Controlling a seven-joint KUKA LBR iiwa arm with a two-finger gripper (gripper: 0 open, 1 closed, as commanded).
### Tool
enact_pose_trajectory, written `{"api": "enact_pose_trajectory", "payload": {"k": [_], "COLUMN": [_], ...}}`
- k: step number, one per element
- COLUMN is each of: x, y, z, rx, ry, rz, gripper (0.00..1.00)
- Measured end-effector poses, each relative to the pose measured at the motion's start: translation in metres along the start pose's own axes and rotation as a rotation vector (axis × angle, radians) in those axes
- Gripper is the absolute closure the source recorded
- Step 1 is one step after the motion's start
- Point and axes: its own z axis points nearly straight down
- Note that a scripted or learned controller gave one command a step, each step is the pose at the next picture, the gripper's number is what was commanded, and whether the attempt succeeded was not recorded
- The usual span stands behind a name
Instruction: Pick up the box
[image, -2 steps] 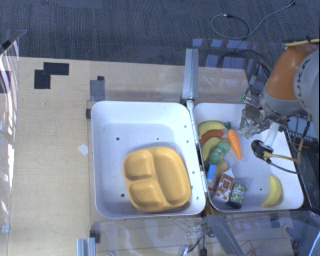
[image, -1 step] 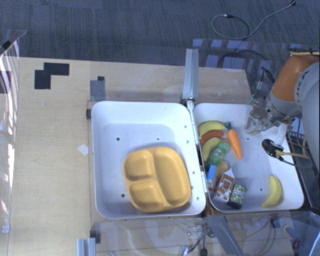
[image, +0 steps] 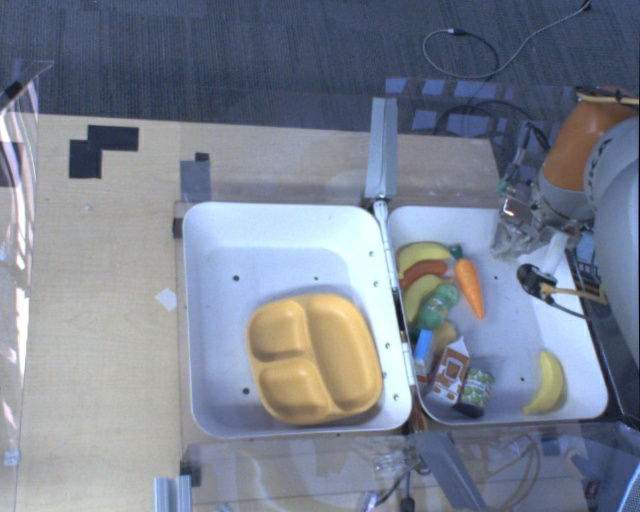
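"Where did the box lie?"

"The box (image: 452, 372), a white and orange carton, lay tilted in the right bin (image: 510, 340), close to that bin's near-left corner. A small green thing (image: 478, 385) was just beside it, and a blue thing (image: 423, 346) sat on its far side."

"And the pincer?"

"The pincer (image: 520, 238) hung over the same bin's far-right corner, well apart from the box. Whether it was apart or together, I could not tell."

"What else was there?"

"A carrot (image: 469, 287) lay beside a banana (image: 422, 255) toward the far-left corner. A second banana (image: 546, 382) lay near the near-right corner. The left bin (image: 220, 260) carried a yellow divided tray (image: 313, 356)."
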Motion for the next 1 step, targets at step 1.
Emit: {"api": "enact_pose_trajectory", "payload": {"k": [1], "x": [-0.0197], "y": [-0.0355], "z": [0.0004], "rx": [0.002], "ry": [0.000], "rz": [0.015], "gripper": [1.00]}}
